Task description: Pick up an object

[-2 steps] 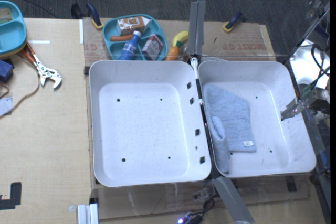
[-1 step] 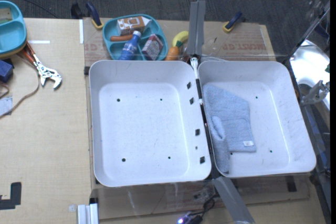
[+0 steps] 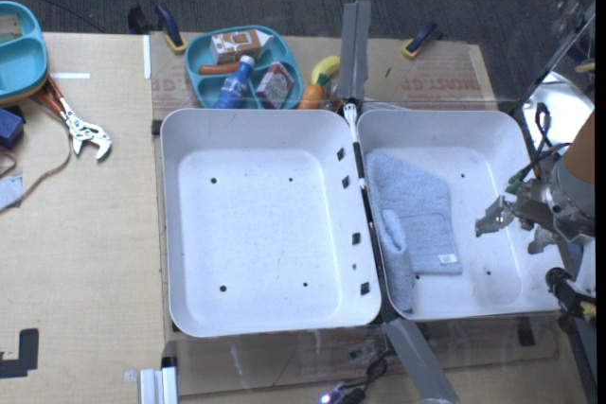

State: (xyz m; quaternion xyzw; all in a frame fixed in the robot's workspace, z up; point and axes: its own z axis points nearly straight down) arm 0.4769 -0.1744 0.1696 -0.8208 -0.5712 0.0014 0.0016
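tool (image 3: 513, 224) hovers beside grey cloth (image 3: 414, 224).

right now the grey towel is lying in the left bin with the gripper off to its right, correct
Not quite. The camera view shows the grey towel lying in the right bin, against its left wall, not the left bin. The gripper is indeed off to the towel's right.

You see a matt, napped grey cloth (image 3: 414, 213) in the right bin (image 3: 492, 284). Both bins, including the left bin (image 3: 256, 232), read as smooth white plastic with slight sheen. Bench (image 3: 76, 251) looks like pale matt wood. Wrench (image 3: 83, 132) is shiny metal; hand (image 3: 516, 227) dull grey metal.
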